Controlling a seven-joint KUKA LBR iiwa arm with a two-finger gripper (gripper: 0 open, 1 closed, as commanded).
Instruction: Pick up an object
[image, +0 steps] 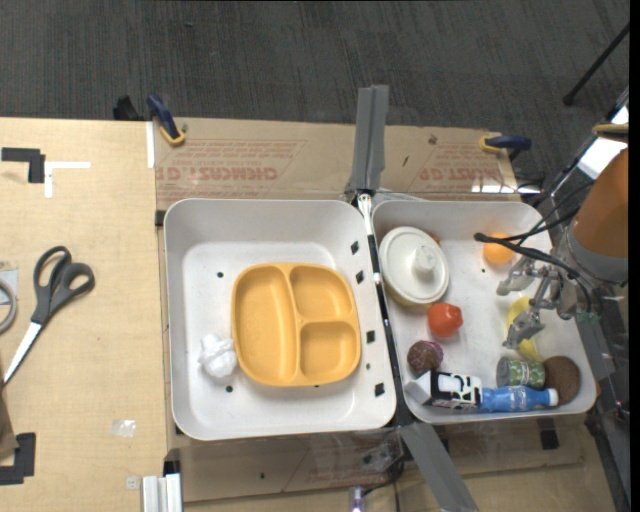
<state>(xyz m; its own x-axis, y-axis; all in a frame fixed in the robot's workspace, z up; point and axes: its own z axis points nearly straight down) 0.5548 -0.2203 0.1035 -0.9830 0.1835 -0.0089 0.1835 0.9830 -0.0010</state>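
My gripper (514, 309) reaches in from the right over the right side of the right bin (470, 212). Its fingers (509, 284) stand apart, open, and slant down to the left. A yellow object (521, 318) lies in the bin just under them, partly hidden by the fingers. I cannot tell whether they touch it. An orange ball (496, 252) sits behind the gripper. A green can (521, 373) and a brown object (564, 376) lie in front of it.
The right bin also holds a white round lid (415, 263), a red tomato (445, 319), a dark purple ball (425, 355), a black-and-white box (455, 388) and a blue bottle (512, 400). In the left bin lie a yellow divided plate (297, 323) and a white crumpled object (215, 354). Scissors (50, 290) lie far left.
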